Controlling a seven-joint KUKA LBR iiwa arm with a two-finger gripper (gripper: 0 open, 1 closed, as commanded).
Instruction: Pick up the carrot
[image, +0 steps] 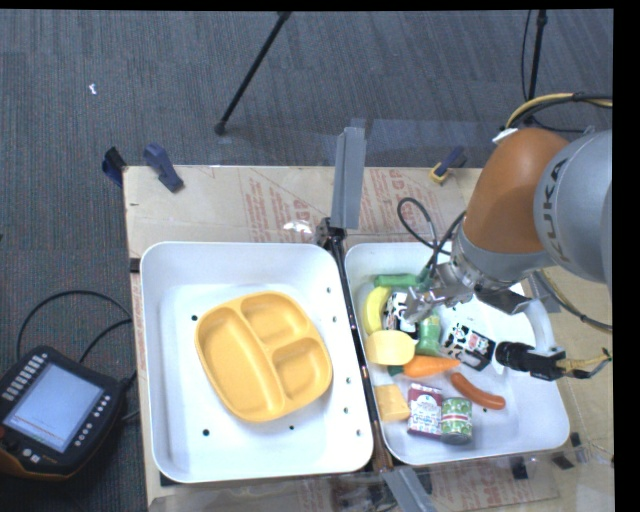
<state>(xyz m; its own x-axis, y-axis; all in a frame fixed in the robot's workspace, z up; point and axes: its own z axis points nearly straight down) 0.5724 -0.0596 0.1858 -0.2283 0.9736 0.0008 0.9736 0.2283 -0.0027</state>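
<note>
The carrot (432, 367), orange and tapering to the left, lies in the right bin (545, 420) between a pale yellow lemon-like piece (390, 348) and a red-brown sausage (478, 391). My gripper (418, 308) hangs low over the upper middle of that bin, a short way above the carrot in the picture. It sits just over a green piece (429, 334) and a black-and-white item (403, 313). The carrot lies free, with nothing touching it from above.
Crowding the right bin are a banana (373, 308), a green vegetable (396, 281), a cow-patterned carton (467, 345), a red box (425, 411), a green can (457, 420) and a tan cracker (392, 402). The left bin (165, 300) holds a yellow divided plate (263, 355).
</note>
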